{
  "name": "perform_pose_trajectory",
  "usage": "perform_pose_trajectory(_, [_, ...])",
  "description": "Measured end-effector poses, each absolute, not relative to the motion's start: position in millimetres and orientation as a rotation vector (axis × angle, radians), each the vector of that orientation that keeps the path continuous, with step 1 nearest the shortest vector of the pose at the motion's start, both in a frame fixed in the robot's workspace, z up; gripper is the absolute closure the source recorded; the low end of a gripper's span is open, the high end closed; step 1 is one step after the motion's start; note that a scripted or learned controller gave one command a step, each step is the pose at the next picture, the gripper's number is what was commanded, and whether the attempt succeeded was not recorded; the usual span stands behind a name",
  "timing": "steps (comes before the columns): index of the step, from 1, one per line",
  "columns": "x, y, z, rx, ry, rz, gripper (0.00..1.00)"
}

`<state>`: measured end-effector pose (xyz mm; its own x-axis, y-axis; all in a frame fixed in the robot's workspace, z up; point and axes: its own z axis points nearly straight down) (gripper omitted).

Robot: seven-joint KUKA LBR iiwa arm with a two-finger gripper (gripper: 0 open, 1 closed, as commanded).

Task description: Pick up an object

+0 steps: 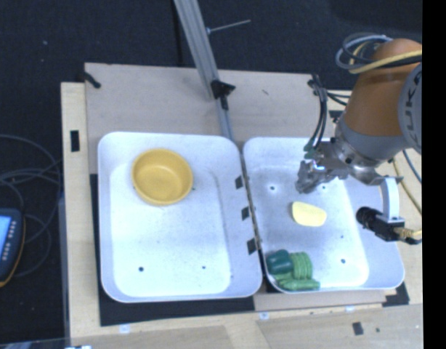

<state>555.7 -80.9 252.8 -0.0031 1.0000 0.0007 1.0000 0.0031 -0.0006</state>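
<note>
Hanging over the right bin (pixel 354 267), just above a pale yellow piece (pixel 309 214) and a green toy (pixel 291 266), the gripper (pixel 307 180) holds nothing visible, while the left bin (pixel 121 267) holds a yellow bowl (pixel 163 177).

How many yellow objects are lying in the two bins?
2. A yellow bowl sits in the left bin; a small yellow piece lies in the right bin, below the end effector.
</note>
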Motion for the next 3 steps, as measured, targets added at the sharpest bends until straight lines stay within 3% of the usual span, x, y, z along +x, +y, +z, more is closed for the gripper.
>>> perform_pose_trajectory(2, [587.2, 14.9, 250.2, -2.217, -2.226, -0.002, 1.00])
perform_pose_trajectory(3, [615.0, 57.9, 252.5, -2.218, -2.225, -0.002, 1.00])
